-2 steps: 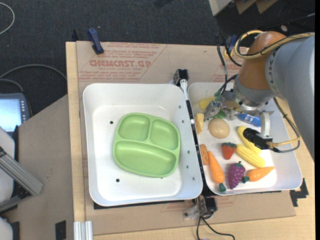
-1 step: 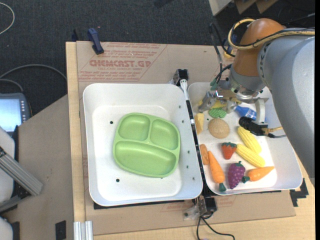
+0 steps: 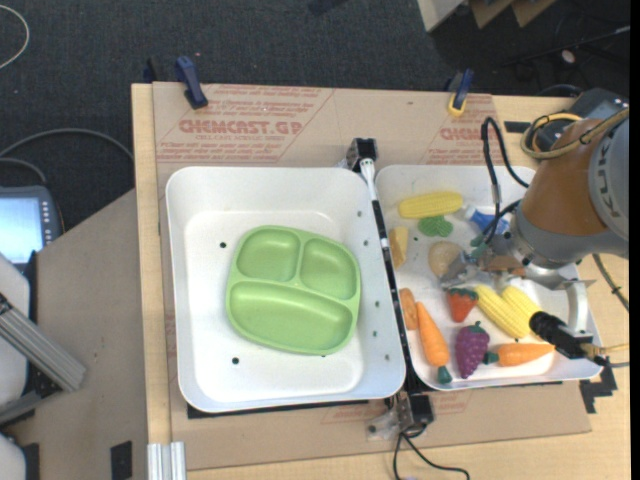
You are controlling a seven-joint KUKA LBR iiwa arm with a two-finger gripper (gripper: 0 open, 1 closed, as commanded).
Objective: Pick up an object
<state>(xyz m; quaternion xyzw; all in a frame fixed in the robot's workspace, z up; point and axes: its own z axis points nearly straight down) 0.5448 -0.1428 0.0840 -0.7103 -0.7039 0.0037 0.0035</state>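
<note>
Reaching low into the right bin (image 3: 585,368), the gripper (image 3: 478,260) sits among toy food (finger state: cannot tell), nothing visibly lifted yet, strawberry (image 3: 460,305) and corn cob (image 3: 507,310) just below it, grasp and lift remaining.

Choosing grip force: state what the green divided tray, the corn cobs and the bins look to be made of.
Green divided tray: looks like moulded plastic, matte, one even colour with rounded compartment edges. Corn cobs: probably plastic toy food, with uniform yellow and a slight sheen. Bins: apparently thin white plastic, smooth, with rolled rims.
</note>
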